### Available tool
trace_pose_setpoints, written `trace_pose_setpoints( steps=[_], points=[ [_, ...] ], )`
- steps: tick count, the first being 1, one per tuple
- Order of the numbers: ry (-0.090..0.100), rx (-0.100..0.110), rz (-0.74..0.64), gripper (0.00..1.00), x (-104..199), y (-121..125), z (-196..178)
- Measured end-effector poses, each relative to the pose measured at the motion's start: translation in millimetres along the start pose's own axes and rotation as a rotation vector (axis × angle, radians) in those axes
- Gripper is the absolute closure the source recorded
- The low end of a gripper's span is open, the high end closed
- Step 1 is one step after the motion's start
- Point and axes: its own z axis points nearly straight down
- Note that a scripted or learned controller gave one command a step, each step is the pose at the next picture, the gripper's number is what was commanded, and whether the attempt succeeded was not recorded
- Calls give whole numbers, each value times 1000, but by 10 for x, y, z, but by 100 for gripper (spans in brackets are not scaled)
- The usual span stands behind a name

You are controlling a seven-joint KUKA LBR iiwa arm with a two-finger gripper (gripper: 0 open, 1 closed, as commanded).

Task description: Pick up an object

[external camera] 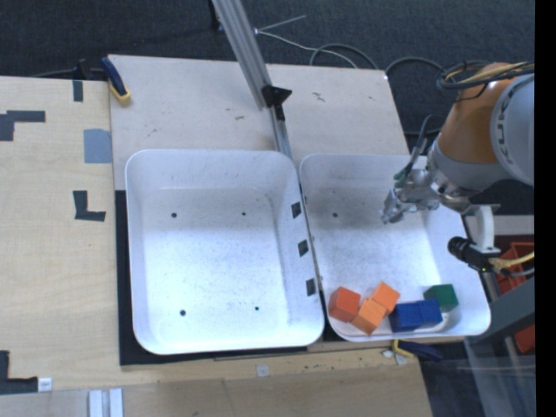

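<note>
Dark carpet surrounds our tabletop [217,85] with two white bins. Our gripper [395,208] hovers over the right bin [365,233], empty; finger state we cannot tell. Blocks [382,307] cluster at its near edge; next we should reach toward them.

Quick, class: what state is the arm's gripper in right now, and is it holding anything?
Gripper: above the right bin, apart from the blocks; open or shut cannot be told.
</note>
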Motion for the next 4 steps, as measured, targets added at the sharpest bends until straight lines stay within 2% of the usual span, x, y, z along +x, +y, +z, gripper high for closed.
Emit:
trace_pose_setpoints(
  steps=[1,2,3,4],
  points=[
    [-1,-10,-1,100,454,311,-2448],
    [0,7,2,100,443,290,-1219],
    [1,-4,-5,100,987,741,-1330],
    [0,8,2,100,1098,543,-322]
  ],
)
